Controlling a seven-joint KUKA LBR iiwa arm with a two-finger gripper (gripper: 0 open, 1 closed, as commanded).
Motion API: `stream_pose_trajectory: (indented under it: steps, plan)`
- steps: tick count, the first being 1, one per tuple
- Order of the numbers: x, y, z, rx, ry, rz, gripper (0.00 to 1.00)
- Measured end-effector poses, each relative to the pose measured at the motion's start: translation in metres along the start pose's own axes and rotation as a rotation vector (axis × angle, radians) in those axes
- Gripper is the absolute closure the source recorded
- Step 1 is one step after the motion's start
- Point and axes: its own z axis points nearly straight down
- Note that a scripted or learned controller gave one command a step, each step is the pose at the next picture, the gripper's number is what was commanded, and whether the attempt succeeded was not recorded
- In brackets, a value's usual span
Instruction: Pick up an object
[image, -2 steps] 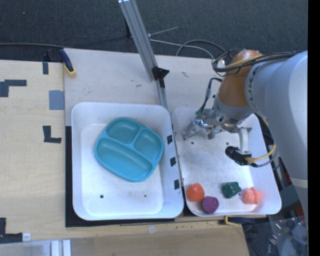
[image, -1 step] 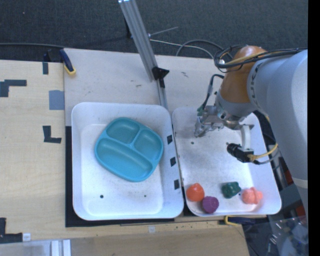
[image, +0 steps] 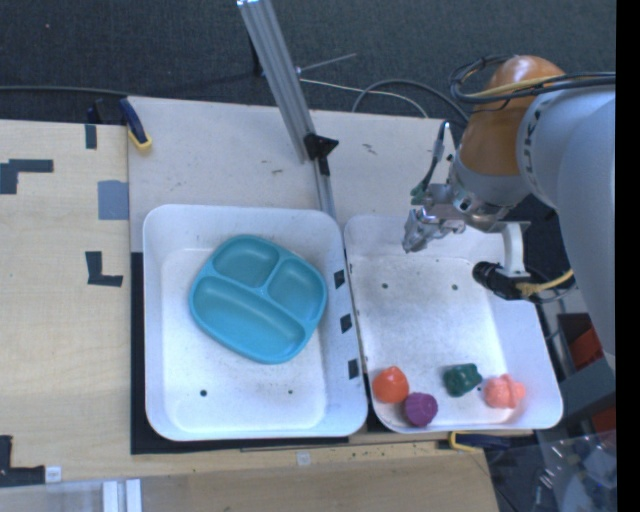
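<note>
The grey arm's two-finger gripper (image: 418, 237) hangs over the far edge of the right-hand shallow white bin (image: 430, 300), and it carries nothing that I can see; whether it is spread or pressed together I cannot tell from here. The things to pick lie well apart from it, along that bin's near edge: a small orange rounded toy (image: 390, 383), a purple ball-like piece (image: 420, 408), a dark green lump (image: 462, 379) and a salmon-pink piece (image: 503, 392) in the near right corner. They look light and smooth, probably plastic, so likely to roll or squirt out; I'd pinch the green one across its middle. A turquoise divided plastic plate (image: 259, 297) sits in the left-hand white bin (image: 165, 300).
</note>
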Motion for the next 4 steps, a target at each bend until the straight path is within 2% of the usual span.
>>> stream_pose_trajectory:
  steps: [1,3,4]
  plan:
    - [0.000,0.001,-0.038,0.001,0.001,0.000,1.00]
    - [0.116,-0.003,-0.059,0.006,0.003,-0.007,1.00]
    - [0.166,-0.016,-0.056,0.007,0.001,-0.001,1.00]
